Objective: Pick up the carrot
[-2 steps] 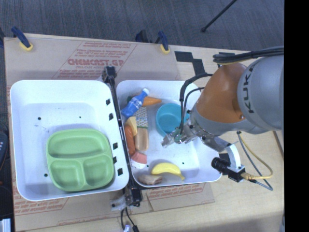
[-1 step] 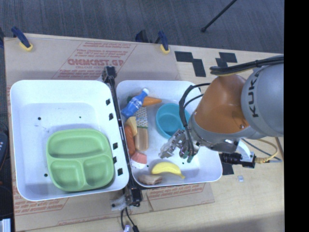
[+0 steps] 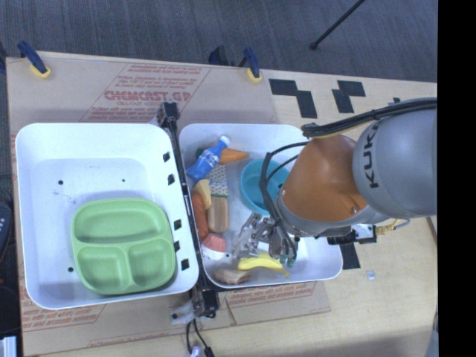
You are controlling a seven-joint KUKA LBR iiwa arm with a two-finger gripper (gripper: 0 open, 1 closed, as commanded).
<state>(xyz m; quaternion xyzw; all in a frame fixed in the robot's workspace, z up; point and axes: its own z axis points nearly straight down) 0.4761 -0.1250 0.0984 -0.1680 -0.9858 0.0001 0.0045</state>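
- Orange and pointed, the carrot (image 3: pixel 235 155) lies in the right bin (image 3: pixel 312 271), near its far wall, just right of the blue bottle (image 3: pixel 207 160) and touching or almost touching the blue bowl (image 3: pixel 256 184).
- Its long axis runs about left to right in the view, with the tip to the right.
- The gripper (image 3: pixel 262 238) hangs low over the near half of the same bin, just above the banana (image 3: pixel 262 264).
- So the carrot lies away from the fingers toward the far wall and a little to the view's left; the bowl is between them.
- The metal fingers seem slightly apart with nothing between them, but I cannot tell this surely.
- Count: one arm, two bins, one carrot, one bottle, one bowl, one banana, one green tray (image 3: pixel 123 245) in the left bin (image 3: pixel 44 147).
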